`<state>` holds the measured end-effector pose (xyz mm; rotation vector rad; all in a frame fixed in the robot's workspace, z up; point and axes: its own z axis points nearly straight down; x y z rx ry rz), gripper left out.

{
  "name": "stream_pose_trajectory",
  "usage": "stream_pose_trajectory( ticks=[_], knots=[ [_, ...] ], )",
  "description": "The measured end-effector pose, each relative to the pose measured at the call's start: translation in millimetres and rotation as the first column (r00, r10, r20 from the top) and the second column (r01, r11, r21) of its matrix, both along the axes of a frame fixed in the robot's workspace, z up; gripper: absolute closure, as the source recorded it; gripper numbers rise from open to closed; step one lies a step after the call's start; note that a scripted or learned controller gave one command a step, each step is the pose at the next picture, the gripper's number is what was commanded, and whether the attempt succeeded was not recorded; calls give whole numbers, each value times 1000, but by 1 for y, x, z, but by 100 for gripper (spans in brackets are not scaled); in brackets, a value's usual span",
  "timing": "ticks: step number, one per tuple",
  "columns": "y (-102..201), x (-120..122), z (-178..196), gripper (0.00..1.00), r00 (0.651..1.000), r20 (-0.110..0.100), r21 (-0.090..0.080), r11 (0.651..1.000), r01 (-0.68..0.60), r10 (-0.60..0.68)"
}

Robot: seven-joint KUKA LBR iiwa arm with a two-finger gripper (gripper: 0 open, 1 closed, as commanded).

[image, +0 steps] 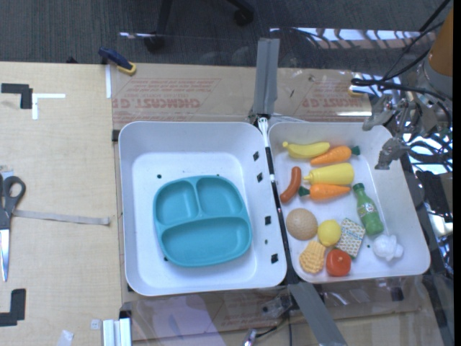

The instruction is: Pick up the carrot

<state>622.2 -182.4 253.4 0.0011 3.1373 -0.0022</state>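
Observation:
Two orange carrots lie in the right bin. One carrot sits near the back beside a yellow banana. The other carrot lies just below a yellow corn cob. My gripper hangs over the bin's back right corner, to the right of the upper carrot and clear of it. It is open and nothing is between its fingers.
The right bin also holds a red sausage, a green bottle, a potato, a lemon, a tomato and a white lump. The left bin holds a teal divided plate. Scissors lie far left.

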Motion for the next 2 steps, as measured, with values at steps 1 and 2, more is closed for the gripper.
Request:
stream_pose_trajectory(
  ticks=[1, 2],
  knots=[
    [12, 30, -130, 0, 1000, 1, 1, 1000, -13, 13],
    [32, 39, -158, 0, 995, 2, 1, 995, 96, -96]
  ],
)
